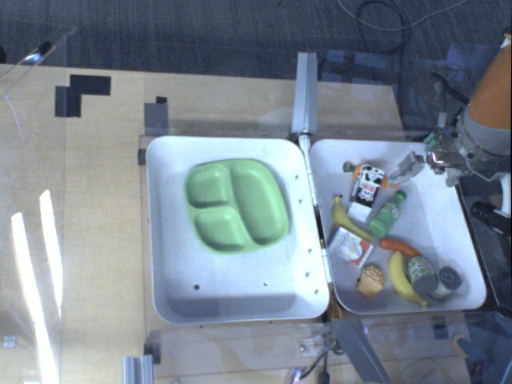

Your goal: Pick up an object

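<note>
Currently end effector (pixel 406 166) hangs at 12 o'clock in right bin (pixel 472 238), holding nothing; finger spread unclear. Below it at 7 o'clock: cow-print carton (pixel 367 189), glossy green bottle (pixel 387 215). Smooth green divided tray (pixel 238 204) fills left bin (pixel 168 238).

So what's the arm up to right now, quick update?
Two-finger gripper over right white bin's far edge, nothing seen held. Green plastic bottle and black-and-white milk carton lie nearest. Green divided plate sits in left bin.
</note>
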